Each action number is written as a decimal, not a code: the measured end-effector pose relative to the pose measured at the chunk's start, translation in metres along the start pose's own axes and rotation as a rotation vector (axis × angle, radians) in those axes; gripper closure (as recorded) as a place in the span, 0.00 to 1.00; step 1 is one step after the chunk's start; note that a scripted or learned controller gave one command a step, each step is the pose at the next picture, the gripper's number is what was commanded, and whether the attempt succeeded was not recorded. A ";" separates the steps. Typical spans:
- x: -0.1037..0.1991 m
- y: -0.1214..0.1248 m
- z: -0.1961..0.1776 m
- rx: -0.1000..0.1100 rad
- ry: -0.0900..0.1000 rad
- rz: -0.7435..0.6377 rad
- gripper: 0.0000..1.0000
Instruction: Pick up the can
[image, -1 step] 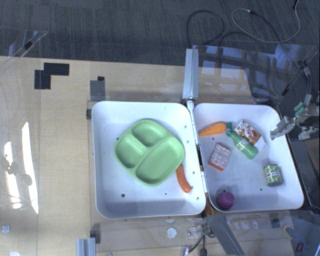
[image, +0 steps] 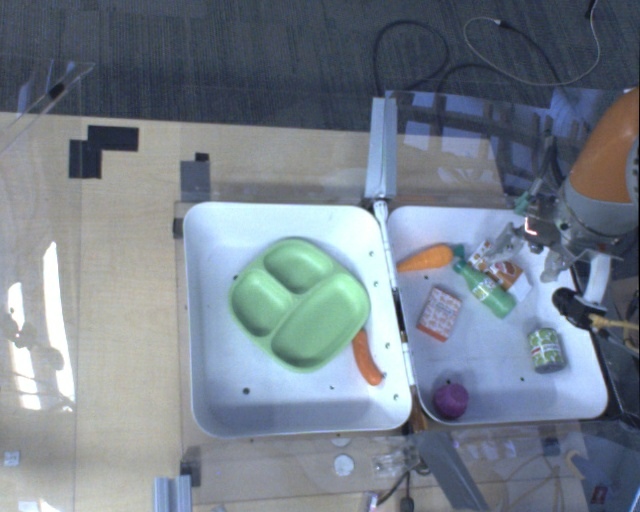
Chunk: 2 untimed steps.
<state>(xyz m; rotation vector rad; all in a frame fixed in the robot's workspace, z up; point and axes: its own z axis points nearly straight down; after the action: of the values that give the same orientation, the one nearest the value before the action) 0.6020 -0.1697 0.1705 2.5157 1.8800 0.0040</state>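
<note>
The can (image: 545, 350), small with a green label, lies on its side near the right wall of the right bin (image: 500, 410). My gripper (image: 522, 232) hangs over the bin's far right part, well behind the can and apart from it. Just to the gripper's left lies a small red-and-white packet (image: 498, 258), with a green bottle (image: 486, 287) beside it.
In the right bin are also a carrot (image: 428, 258), an orange-red box (image: 440, 312) and a purple ball (image: 452, 399). The left bin (image: 215, 390) holds a green divided plate (image: 300, 303) and an orange stick-shaped thing (image: 367, 360) by its right wall.
</note>
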 end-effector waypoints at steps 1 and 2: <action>0.000 0.014 0.084 -0.004 -0.001 0.042 0.00; 0.003 0.017 0.070 -0.010 0.000 0.035 1.00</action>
<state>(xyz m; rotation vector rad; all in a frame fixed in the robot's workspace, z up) 0.6188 -0.1718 0.1002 2.5417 1.8302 0.0133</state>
